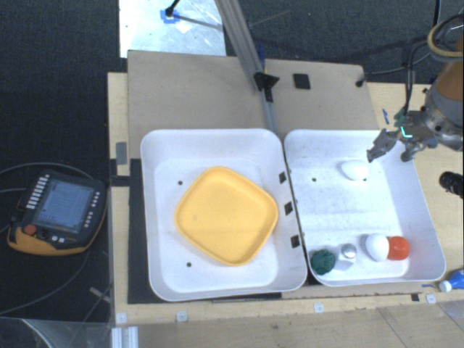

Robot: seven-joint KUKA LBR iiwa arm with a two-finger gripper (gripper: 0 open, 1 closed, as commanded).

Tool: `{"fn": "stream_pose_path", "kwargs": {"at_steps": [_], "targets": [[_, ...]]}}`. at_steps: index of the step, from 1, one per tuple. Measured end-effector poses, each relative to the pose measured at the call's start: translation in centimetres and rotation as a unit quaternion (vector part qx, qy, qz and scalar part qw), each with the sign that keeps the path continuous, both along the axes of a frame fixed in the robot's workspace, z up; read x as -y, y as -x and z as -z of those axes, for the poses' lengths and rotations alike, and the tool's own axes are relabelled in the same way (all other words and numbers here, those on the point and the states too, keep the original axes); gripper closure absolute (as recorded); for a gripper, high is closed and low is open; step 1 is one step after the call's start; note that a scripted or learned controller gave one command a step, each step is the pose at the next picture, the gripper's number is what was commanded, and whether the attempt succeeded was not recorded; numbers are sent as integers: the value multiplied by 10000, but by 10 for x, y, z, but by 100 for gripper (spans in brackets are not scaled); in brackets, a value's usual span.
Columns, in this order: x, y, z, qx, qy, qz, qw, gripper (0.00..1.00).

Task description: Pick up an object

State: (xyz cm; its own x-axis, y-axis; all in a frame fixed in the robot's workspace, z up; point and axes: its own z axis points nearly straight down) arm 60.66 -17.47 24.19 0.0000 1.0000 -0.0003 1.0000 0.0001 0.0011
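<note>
Lying on the floor of the right bin [406,216], toward its far side, a small white egg-shaped object [354,170] is the piece nearest the tool and the likeliest pick. It looks smooth and matte, a flattened oval resting on its side, apart from everything else.

Just to its right and slightly above, near the bin's far right corner, hangs the gripper [397,148]. Its two dark fingers are spread apart, with bare bin floor visible between them and nothing held. So the pick appears not yet done: the tool is open and close to the oval but not around it, and closing on an object and lifting it both remain.

Along the near edge of the same bin sits a row of four small things close together: a dark green fuzzy-looking lump [323,260] in the near left corner, a small shiny grey metallic piece [348,252] beside it, then a white ball [376,246] touching or nearly touching an orange-red ball [399,248]. Both balls look smooth and round.

The left bin [163,194] holds a yellow square plate [226,214] with rounded corners, smooth like plastic, turned at a slight angle. Both bins are shallow, white and lightly speckled, set on a tan bench board [188,85]. A handheld control pendant [56,209], orange and grey with a screen, lies on dark carpet at far left.
</note>
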Motion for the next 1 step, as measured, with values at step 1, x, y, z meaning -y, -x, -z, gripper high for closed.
{"fn": "stream_pose_path", "kwargs": {"at_steps": [1], "targets": [[0,0,0,0,0,0,10000,0]]}}
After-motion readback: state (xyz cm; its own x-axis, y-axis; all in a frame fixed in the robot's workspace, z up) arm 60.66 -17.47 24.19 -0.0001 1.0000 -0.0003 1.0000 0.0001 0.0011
